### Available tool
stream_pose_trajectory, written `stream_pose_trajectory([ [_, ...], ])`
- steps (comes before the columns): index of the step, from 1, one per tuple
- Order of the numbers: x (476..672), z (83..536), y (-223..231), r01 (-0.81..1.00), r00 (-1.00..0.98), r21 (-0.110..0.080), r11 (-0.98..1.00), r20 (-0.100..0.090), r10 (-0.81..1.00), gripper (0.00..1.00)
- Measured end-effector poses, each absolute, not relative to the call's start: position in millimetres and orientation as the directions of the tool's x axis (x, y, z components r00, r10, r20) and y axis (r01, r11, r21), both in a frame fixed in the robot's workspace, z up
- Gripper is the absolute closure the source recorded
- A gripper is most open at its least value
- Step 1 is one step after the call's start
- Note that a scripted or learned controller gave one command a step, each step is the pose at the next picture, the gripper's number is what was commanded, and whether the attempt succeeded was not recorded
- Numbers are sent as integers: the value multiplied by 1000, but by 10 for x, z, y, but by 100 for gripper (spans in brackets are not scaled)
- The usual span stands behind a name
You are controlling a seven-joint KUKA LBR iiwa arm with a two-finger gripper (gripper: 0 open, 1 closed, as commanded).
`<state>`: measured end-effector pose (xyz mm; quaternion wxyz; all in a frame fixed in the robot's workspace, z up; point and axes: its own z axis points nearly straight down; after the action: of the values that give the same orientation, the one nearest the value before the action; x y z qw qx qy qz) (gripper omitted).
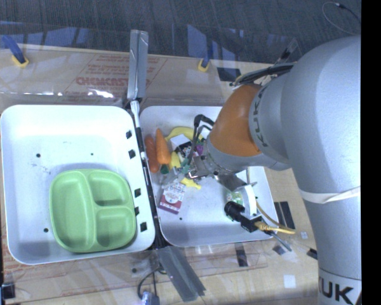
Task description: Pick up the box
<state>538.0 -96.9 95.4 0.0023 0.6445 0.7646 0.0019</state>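
Pincer [192, 165] hangs low over the clutter in the right bin [197, 234], its state impossible to tell from here, while the box [171, 200], small with a red label, lies flat on that bin's floor just below-left of it, near an orange carrot [160, 148].

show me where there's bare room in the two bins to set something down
Left bin: bare floor above and left of the green tray. Right bin: a bare strip along the near edge, below the small box. Crowded around the carrot under the arm.
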Motion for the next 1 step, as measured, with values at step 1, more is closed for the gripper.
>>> stream_pose_trajectory([
  [1,5196,1920,-591,965,-264,-1,264,1,965,0],
])
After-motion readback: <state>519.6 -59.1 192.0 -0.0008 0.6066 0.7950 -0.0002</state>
